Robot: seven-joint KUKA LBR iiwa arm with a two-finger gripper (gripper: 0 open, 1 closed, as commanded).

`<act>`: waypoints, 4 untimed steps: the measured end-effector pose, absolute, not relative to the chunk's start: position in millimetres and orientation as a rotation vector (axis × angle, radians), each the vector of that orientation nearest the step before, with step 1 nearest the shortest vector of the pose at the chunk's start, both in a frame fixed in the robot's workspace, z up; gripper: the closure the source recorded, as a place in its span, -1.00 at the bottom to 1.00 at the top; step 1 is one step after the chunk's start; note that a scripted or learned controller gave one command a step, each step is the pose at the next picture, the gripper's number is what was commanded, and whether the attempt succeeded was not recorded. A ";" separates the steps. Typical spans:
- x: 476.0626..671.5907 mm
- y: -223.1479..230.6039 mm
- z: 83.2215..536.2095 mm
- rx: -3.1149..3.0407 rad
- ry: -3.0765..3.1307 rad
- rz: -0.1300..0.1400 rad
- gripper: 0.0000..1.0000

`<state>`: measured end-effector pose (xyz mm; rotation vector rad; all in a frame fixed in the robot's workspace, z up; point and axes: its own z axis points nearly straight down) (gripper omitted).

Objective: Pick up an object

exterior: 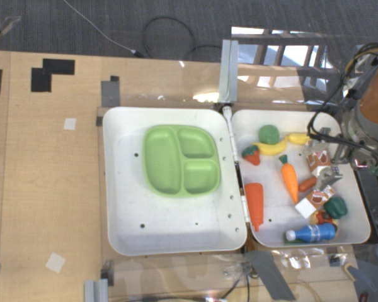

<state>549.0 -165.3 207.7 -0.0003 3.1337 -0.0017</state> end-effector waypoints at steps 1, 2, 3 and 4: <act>533.3 -159.4 117.3 0.109 3.106 -0.011 -1.00; 545.1 -159.8 106.8 0.164 3.089 -0.015 -1.00; 554.0 -122.1 90.2 0.278 3.110 0.002 -1.00; 603.5 -122.7 89.1 0.199 3.121 -0.001 -1.00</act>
